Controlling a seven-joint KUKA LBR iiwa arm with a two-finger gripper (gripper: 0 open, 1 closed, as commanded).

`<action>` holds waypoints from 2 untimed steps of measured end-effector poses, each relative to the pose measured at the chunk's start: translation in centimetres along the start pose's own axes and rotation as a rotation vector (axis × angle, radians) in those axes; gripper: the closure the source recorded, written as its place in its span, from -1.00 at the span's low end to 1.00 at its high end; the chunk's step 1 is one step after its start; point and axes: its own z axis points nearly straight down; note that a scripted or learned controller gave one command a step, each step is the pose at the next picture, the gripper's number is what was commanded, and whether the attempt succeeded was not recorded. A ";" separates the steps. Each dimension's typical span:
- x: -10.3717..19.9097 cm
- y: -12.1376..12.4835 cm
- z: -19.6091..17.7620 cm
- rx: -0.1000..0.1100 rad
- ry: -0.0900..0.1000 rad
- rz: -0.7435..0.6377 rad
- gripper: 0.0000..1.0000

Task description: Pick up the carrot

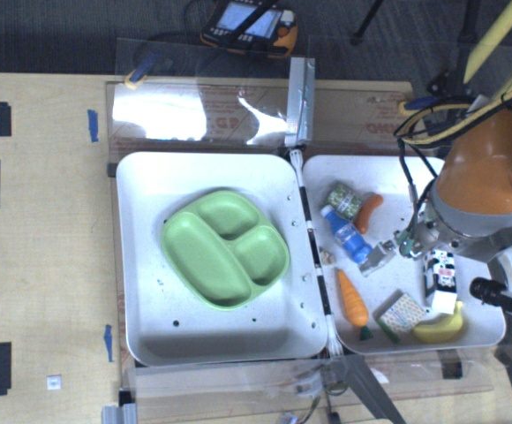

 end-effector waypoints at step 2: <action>6.4 -0.5 -3.4 -0.005 -0.005 -0.866 -1.00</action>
